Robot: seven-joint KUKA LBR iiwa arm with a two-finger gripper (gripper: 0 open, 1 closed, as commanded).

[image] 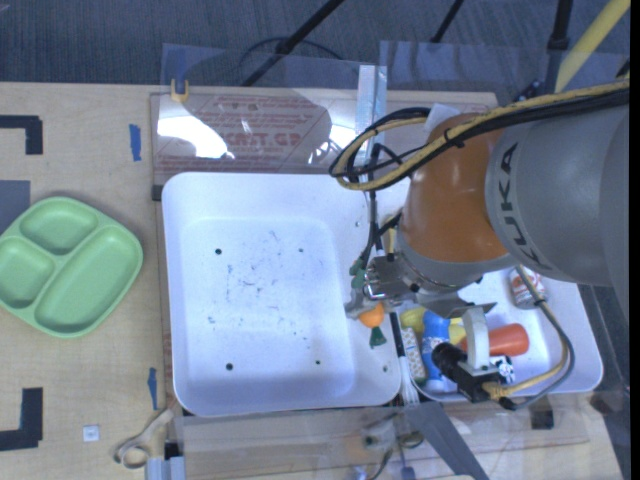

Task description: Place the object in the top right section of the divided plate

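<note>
Arm (500, 208) over right bin (585, 363), toys (440, 343) inside

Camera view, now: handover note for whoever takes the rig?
Gripper: low at the inner edge of the right bin, above the orange and green pieces; a hold can't be confirmed.
Plate: green, divided, on the bench left of the left bin, nothing in its sections.
Other items lie in the right bin under the arm.
Done: nothing placed.
Left: secure an object, carry it across the left bin, set it in the plate's top right section.
</note>
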